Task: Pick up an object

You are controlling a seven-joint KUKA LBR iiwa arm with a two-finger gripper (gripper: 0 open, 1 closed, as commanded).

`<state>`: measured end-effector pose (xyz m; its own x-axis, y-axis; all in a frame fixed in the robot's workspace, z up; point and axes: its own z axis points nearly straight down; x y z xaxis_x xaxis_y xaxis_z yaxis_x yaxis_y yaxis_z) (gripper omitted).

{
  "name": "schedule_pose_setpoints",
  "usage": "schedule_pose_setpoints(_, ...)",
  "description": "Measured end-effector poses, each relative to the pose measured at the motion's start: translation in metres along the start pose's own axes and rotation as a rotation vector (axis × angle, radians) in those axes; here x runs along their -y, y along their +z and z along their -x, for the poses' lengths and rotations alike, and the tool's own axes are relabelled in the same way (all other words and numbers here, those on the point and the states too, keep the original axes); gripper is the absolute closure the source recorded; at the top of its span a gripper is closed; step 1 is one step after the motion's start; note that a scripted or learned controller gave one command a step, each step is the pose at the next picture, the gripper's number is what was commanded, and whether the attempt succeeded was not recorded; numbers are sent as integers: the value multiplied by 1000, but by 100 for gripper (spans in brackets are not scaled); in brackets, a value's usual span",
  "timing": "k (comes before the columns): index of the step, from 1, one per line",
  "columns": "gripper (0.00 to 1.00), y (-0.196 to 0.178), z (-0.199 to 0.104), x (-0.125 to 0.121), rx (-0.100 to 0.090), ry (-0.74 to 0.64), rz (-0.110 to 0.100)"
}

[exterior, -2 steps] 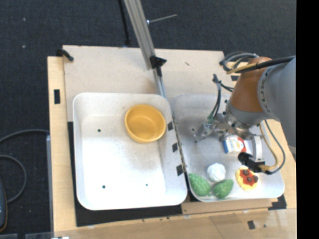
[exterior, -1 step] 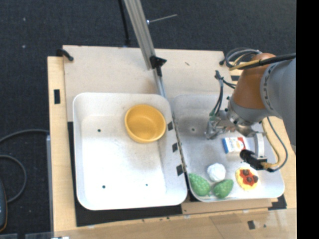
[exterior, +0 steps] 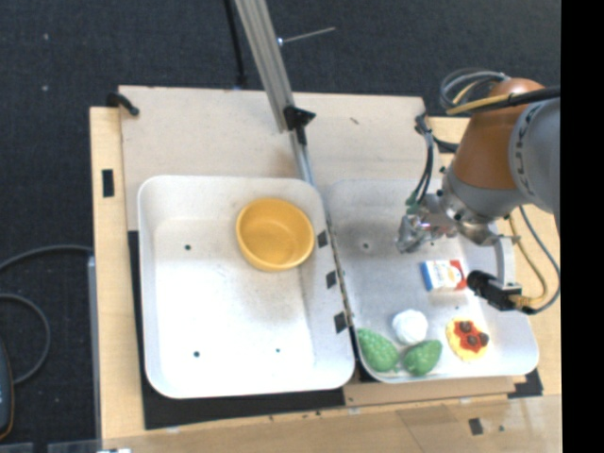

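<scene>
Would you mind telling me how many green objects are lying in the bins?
2: one green object and another, side by side at the right bin's near edge.

We found no text, number or brand we could read; the small red, white and blue box [exterior: 442,275] bore markings too blurred to decipher.

Even, bright overhead light; the white bins [exterior: 160,281] look slightly washed out. Shadows are soft and short. Focus is mildly soft, detail grainy throughout.
</scene>
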<state>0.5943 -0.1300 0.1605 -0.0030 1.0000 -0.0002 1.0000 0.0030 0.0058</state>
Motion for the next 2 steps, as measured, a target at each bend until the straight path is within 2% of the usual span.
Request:
schedule_pose_setpoints(1,100,-44,1,-2,1,0,1)
schedule_pose_setpoints(2,100,-41,-46,-5,-2,-4,-5)
